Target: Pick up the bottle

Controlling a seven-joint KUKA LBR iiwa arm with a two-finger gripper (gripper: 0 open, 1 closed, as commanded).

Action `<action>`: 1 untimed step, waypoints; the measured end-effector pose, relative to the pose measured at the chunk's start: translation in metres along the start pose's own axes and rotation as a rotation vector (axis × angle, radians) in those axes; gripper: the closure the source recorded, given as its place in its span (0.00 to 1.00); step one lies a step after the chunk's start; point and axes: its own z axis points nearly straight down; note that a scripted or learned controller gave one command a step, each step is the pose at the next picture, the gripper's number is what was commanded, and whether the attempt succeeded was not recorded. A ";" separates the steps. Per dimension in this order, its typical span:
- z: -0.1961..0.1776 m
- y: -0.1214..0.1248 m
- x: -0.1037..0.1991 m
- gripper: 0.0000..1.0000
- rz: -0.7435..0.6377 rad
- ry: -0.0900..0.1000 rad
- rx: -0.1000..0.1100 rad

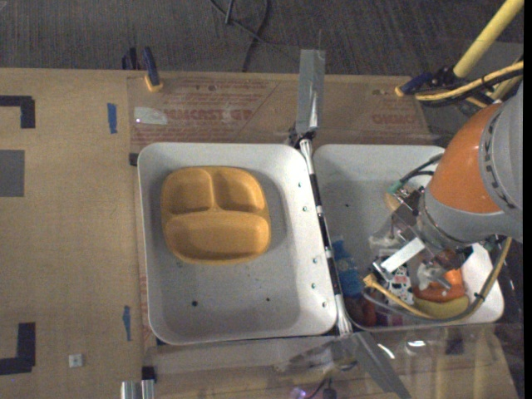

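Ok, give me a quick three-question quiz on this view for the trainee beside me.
1. True or false: the yellow compartment tray lies in the left bin.
2. Which bin is the arm reaching into: A) left, B) right?
3. Fill in: the tray has ___ compartments.

Key: 1 true. 2 B; the claw is low among the cluttered items at that bin's near right corner. 3 three: two small ones at the far side, one wide one nearer.

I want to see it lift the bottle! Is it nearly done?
Not yet. The arm has reached down over the cluttered right bin. Its gripper sits among the items there, but nothing is visibly lifted. Grabbing and raising the bottle remain.
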 end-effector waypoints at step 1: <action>0.000 -0.036 0.082 0.00 0.150 0.000 0.000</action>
